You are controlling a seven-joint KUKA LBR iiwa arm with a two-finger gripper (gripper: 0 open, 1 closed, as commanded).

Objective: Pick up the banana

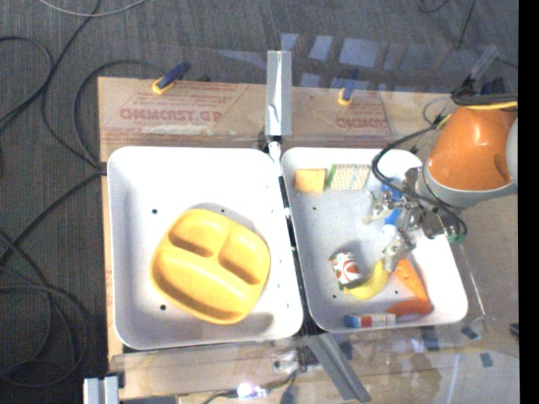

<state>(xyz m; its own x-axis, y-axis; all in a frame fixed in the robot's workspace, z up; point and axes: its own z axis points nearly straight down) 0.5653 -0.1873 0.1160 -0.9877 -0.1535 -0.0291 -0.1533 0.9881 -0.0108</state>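
The yellow banana [370,285] lies curved in the near part of the right bin [322,225], its upper tip pointing toward the right. My gripper [391,241] hangs low over that bin, just above and right of the banana's upper tip, close to it or touching it. The grey arm with its orange band [470,148] reaches in from the right and covers the bin's far right corner. The view does not show the banana lifted; it rests on the bin floor.
A red and white can [344,268] touches the banana's left side. An orange wedge [411,281] lies to its right, a marker [370,319] along the near wall. A yellow block [310,180] and striped box [349,176] sit at the far wall. The left bin [135,183] holds a yellow divided tray [211,264].
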